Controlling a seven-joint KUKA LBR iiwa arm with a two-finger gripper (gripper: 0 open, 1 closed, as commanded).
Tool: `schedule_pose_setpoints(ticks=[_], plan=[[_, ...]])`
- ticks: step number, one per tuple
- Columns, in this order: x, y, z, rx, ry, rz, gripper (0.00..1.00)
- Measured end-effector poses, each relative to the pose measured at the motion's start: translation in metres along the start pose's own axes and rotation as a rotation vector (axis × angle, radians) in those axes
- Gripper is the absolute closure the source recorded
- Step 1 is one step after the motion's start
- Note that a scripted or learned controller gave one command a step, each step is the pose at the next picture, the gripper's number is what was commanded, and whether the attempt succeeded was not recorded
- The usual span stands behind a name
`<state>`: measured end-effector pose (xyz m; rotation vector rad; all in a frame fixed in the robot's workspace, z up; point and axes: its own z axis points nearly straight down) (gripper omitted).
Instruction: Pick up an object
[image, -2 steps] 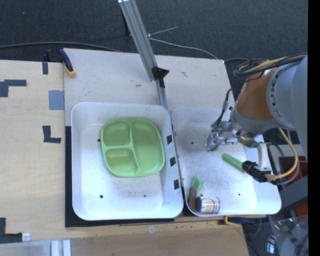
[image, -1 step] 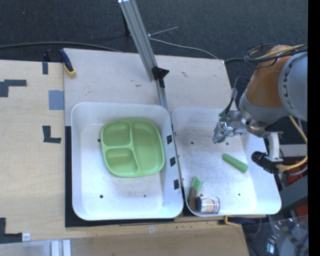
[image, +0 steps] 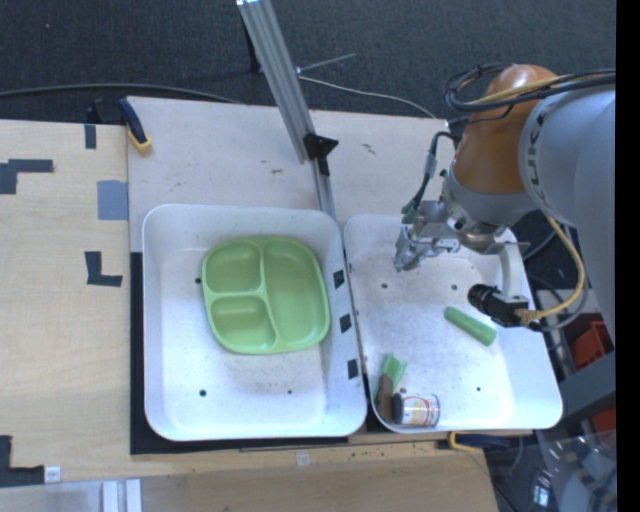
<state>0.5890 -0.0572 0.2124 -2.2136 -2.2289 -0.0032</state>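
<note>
The light is even and fairly bright, coming from above, with no hard glare. The white bins (image: 245, 415) read clean but slightly washed, their floors showing fine speckle. Shadows are soft: a faint one lies under the green tray (image: 266, 295) along its lower edge, and the arm (image: 520, 140) dims the right bin's upper corner. The picture is low in resolution and mildly grainy; small things at the right bin's near edge are smeared. The table (image: 60, 300) looks warm-toned; the dark floor beyond loses detail.
</note>
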Motion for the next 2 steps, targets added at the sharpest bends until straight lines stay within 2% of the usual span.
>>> schedule_pose_setpoints(ticks=[2], plan=[[0.112,0.033,-0.020,0.001,0.001,-0.001,1.00]])
